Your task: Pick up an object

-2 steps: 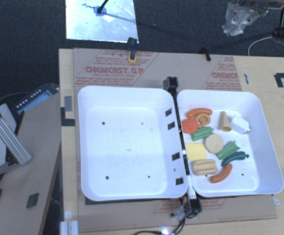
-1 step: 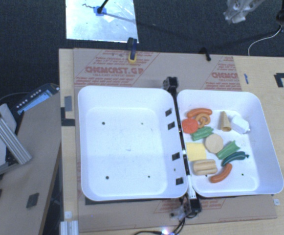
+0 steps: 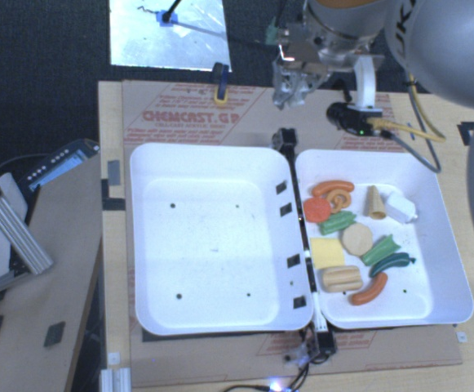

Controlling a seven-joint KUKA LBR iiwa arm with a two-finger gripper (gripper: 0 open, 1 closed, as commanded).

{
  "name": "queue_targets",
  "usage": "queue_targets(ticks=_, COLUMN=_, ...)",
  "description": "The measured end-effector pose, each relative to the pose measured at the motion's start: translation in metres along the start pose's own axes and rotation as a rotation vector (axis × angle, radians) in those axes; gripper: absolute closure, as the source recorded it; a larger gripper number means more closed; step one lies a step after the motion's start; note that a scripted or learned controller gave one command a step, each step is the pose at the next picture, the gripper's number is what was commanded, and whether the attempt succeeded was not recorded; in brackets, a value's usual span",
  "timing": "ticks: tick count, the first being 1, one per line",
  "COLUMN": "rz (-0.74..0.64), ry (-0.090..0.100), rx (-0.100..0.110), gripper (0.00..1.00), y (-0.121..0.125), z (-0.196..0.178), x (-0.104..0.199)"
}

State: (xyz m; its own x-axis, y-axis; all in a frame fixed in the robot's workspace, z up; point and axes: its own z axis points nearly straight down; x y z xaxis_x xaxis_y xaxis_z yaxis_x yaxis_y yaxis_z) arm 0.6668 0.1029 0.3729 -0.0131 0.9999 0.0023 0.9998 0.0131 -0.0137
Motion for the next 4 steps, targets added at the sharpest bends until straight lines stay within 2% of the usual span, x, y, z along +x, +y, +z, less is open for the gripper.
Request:
queue_targets(ticks=1, rz=0.0, ry=0.003, rx=-0.02, gripper=1.0, y=-0.017, z=-0.059, x=0.082)
queue_targets(ticks=2, rz=0.005, ry=0.002, rx=-0.023, gripper=1.0, y=0.002, z=-0.121, x=0.13)
queue_targets(ticks=4, rz=0.007, ry=-0.001, rx=-0.017, gripper=1.0, y=0.001, z=-0.163, x=0.131)
